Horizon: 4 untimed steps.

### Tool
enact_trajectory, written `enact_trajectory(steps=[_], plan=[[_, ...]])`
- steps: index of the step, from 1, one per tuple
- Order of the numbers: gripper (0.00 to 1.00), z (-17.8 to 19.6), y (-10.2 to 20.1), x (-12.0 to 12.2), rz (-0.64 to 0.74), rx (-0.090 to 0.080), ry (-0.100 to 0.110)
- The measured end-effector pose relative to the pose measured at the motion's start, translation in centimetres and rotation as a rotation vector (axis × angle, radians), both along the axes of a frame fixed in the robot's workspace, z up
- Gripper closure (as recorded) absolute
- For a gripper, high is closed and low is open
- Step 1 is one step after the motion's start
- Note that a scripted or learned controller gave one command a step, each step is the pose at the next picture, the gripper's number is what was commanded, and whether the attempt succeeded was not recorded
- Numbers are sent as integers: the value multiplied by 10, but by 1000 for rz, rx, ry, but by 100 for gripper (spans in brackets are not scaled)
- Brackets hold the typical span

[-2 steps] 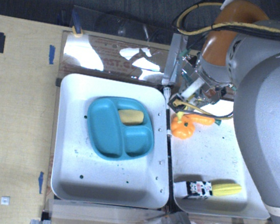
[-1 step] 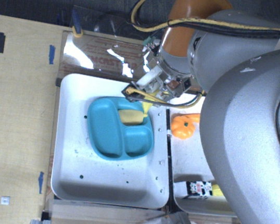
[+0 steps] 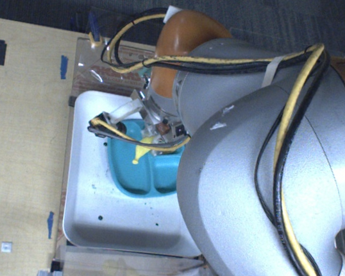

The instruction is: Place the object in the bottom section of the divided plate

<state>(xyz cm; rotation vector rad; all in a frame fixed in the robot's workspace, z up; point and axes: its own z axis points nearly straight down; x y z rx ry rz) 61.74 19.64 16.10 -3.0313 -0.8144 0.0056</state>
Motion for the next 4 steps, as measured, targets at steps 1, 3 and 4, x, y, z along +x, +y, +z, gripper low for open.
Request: enact_trajectory(steps=[1, 3, 4], plan=[[100, 122, 29, 17, -324, 1, -8], [100, 28, 28, 38, -325, -1, -6], [100, -33, 28, 42, -196, -4, 4]])
